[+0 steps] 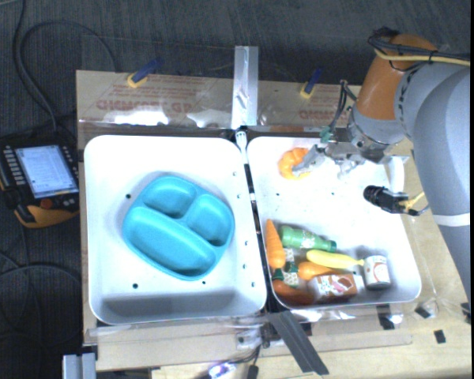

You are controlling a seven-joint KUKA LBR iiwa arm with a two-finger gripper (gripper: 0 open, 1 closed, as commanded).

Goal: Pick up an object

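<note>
My pincer (322,155) sits spread open just beside the orange toy (293,163) near the right bin's (411,279) back wall. I worry the rounded toy may squirt sideways if one finger (310,159) touches first, leaving me an empty grasp.

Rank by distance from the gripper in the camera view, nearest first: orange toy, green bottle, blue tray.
From the gripper:
1. Orange toy, beside it, right bin's far end.
2. Green bottle, right bin's near pile.
3. Blue tray, left bin.
</note>
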